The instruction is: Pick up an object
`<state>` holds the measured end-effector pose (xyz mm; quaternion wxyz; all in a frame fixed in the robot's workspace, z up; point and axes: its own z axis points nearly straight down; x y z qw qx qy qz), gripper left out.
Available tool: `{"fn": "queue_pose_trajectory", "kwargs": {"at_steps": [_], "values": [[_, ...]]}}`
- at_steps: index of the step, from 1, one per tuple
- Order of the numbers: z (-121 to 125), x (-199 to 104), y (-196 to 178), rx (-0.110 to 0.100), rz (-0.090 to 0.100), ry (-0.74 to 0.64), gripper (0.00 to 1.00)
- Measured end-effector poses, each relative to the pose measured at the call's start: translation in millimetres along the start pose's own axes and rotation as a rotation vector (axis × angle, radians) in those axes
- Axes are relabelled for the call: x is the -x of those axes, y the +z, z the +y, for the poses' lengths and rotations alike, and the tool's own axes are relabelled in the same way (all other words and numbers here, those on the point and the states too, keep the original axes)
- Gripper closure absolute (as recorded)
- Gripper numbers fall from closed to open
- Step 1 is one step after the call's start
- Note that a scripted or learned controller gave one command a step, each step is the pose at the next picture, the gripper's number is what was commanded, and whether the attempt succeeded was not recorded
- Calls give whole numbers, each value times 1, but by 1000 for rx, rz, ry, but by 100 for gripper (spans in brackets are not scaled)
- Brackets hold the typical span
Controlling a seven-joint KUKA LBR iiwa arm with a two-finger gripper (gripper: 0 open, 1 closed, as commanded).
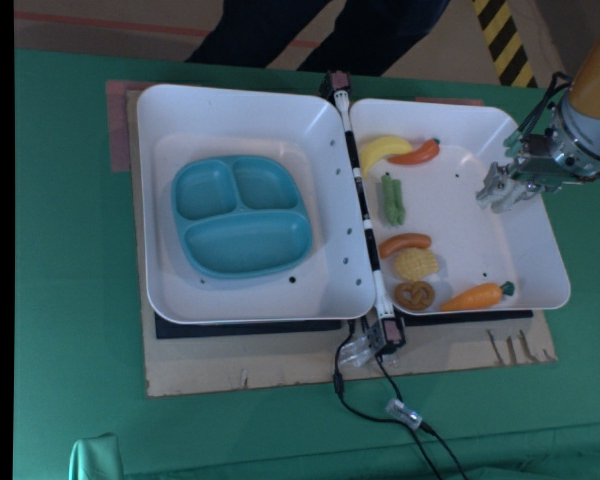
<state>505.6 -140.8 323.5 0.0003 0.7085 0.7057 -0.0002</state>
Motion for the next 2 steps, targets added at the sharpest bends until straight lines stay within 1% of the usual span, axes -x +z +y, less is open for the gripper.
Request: {"fn": "queue_pose_trajectory", "kwargs": {"at_steps": [1,2], "values": [[-38,-43,25,-1,0,-1,100],[-38,-21,51,-1,0,0,100]]}}
